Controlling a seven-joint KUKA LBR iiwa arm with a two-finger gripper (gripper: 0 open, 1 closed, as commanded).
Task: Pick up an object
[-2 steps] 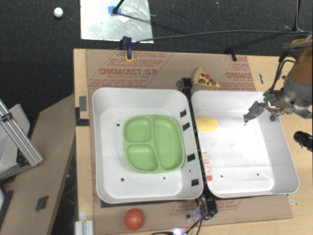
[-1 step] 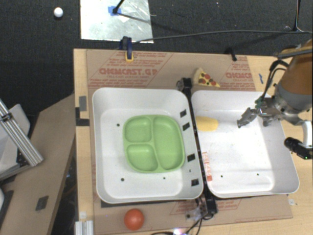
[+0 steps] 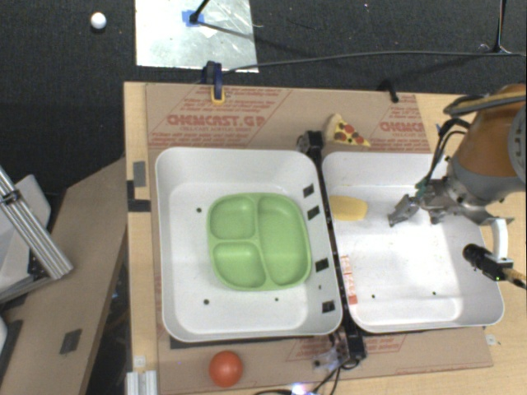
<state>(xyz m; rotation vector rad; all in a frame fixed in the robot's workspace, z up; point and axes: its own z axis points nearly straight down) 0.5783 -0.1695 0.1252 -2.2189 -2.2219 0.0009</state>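
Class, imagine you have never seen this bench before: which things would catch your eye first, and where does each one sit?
The green divided plate stands out most, lying in the middle of the left bin. Next comes the grey arm with its orange band, reaching in from the right so that its hand hangs over the right bin, near a pale yellow piece by that bin's left wall. A red ball sits on the bench in front of the left bin.

divided plate [image 3: 259,241] in left bin [image 3: 177,220], block [image 3: 348,210] in right bin [image 3: 412,303].
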